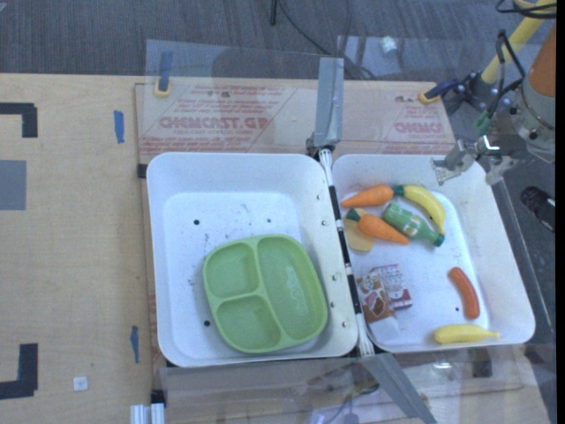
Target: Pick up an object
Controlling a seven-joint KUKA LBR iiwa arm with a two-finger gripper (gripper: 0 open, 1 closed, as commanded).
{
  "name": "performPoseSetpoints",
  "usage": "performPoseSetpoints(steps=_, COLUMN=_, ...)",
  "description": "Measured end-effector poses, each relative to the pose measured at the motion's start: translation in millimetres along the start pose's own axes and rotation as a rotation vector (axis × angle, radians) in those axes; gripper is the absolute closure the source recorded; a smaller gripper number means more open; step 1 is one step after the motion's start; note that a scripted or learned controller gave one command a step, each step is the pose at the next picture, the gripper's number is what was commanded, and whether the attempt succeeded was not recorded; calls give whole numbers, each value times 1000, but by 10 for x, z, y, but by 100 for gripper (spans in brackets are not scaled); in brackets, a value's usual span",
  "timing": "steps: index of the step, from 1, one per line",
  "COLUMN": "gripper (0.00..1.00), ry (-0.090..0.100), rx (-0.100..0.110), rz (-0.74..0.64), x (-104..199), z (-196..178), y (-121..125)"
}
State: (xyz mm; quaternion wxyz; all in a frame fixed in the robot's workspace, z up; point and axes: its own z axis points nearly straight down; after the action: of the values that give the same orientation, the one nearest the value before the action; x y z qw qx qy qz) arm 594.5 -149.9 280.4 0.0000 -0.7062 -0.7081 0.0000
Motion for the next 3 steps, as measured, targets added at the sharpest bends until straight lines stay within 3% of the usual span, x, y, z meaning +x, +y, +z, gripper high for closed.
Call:
performPoseSetpoints(steps=1, gripper=0, ry=0, rx=-1, rz=-111, x=-70, z=1196, y=310)
performPoseSetpoints(steps=2, gripper=0, ry=0, rx=-7, rz=166, x=-56, z=1926, y=-141)
performPoseSetpoints(steps=3, gripper=0, ry=-1, rx=-3, rz=162, x=-275, z=1940, y=486)
